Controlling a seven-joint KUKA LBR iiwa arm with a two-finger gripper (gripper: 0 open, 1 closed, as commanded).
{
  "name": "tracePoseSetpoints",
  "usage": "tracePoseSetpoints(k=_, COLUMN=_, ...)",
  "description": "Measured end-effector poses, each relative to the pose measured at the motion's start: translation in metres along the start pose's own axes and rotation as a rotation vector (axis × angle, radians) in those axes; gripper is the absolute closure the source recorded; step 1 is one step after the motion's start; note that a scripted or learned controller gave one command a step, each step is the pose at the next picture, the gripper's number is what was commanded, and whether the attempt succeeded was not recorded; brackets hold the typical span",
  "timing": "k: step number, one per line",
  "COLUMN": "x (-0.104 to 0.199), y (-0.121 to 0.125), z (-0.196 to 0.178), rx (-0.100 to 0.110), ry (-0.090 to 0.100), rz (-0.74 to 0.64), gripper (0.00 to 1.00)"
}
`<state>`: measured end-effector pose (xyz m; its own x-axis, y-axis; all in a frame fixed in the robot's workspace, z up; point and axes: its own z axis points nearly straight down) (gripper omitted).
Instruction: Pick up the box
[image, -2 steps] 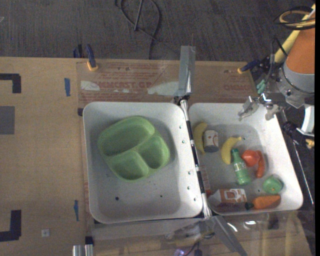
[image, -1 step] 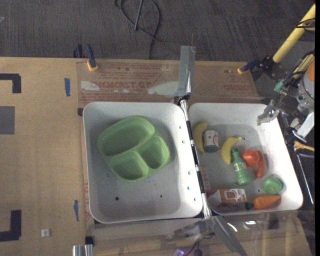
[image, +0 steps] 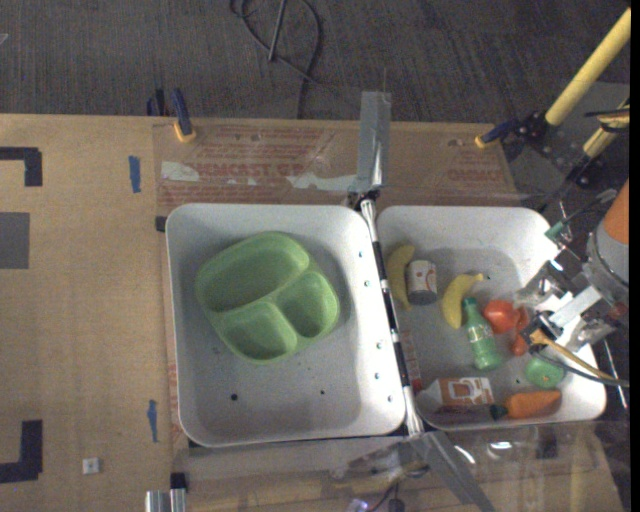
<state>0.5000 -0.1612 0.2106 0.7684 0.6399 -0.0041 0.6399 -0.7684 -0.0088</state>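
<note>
Box (image: 461, 392) in right bin (image: 455, 225), cardboard-covered bench (image: 90, 300), dark carpet (image: 120, 50)

No legible text, labels or numbers anywhere.

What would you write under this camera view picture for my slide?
Gripper over the right bin of toy food, box at its front edge, green tray in the left bin.
</note>
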Motion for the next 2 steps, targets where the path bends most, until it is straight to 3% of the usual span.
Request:
tracePoseSetpoints(k=1, x=-0.0280, y=0.0157, z=-0.1355, rx=-0.006, ry=0.001, rz=0.489, gripper=0.00)
tracePoseSetpoints(k=2, x=-0.0259, y=0.0157, z=-0.1435, rx=-0.002, ry=-0.005, rz=0.484, gripper=1.00)
